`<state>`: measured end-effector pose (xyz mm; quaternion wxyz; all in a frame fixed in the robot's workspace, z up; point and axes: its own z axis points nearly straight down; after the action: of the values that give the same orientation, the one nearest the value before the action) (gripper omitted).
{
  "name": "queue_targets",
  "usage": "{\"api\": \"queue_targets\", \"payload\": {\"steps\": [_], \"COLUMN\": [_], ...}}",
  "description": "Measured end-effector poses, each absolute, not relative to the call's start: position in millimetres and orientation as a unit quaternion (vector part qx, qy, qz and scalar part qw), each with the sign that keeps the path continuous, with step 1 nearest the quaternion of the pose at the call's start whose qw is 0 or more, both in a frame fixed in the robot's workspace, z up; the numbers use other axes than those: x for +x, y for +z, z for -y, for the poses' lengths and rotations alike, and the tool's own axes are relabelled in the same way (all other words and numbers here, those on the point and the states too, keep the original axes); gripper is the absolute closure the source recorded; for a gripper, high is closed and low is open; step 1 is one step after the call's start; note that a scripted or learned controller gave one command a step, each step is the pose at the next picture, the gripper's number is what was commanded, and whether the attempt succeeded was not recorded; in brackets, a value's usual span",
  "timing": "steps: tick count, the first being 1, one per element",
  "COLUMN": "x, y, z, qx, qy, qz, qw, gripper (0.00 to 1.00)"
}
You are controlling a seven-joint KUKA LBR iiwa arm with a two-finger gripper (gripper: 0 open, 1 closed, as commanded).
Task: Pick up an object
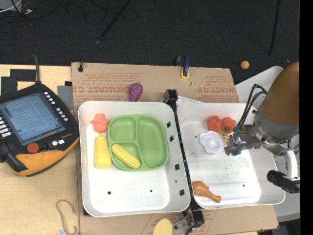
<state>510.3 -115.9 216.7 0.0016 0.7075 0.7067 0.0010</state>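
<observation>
My gripper (234, 145) hangs low over the right bin (230, 180), reaching in from the right. It sits just right of a small white cup-like object (211, 142) and below a red-orange toy (219, 124). A tan chicken-leg toy (206, 191) lies at the bin's front left corner. Nothing shows between the gripper's fingers.
The left bin (127, 190) holds a green divided plate (139, 141) with a yellow corn cob (125, 155), a yellow bottle (101, 152) and a pink toy (100, 123). A purple grape toy (135, 91) lies behind on cardboard. A teach pendant (32, 126) rests at left.
</observation>
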Motion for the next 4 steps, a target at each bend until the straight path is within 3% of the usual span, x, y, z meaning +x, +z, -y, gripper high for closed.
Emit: {"api": "queue_targets", "payload": {"steps": [1, 4], "x": [510.5, 637.7], "y": [227.9, 230.7], "z": [117.2, 13.4], "qx": [0.707, 0.706], "qy": [0.0000, 0.0011], "qz": [-0.707, -0.708], "qw": [0.000, 0.000], "gripper": [1.00, 1.00]}}
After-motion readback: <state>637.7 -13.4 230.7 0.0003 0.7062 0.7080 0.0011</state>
